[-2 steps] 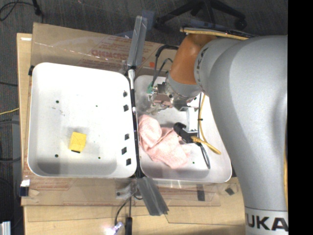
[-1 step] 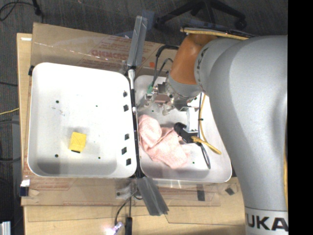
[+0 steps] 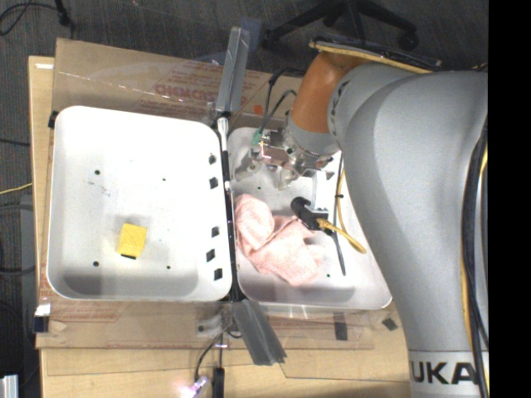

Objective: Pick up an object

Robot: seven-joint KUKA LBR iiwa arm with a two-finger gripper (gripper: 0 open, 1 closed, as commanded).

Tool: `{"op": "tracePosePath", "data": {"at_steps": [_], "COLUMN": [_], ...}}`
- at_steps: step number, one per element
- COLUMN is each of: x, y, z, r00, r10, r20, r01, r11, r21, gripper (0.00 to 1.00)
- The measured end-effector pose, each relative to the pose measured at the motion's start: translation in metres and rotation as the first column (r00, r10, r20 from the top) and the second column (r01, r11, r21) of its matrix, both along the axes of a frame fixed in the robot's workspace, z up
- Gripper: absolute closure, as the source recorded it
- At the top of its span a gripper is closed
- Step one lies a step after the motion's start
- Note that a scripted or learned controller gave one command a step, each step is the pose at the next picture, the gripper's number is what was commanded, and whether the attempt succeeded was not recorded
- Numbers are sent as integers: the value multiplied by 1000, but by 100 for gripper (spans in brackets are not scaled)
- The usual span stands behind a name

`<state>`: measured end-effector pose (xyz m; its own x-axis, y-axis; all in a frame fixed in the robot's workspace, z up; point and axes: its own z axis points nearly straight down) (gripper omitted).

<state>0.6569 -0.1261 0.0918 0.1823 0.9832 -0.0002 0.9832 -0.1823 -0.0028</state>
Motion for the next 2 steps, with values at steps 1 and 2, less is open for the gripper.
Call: {"op": "tracePosePath", "data": {"at_steps": [1, 2], "x": [-1, -1], "y": [12, 9], "z": [3, 1], "r00": [992, 999], "r10": [124, 36], "r20": [3, 1], "r01": [-124, -36], "r11": [992, 999], "r21": [-14, -4], "gripper": [0, 0]}}
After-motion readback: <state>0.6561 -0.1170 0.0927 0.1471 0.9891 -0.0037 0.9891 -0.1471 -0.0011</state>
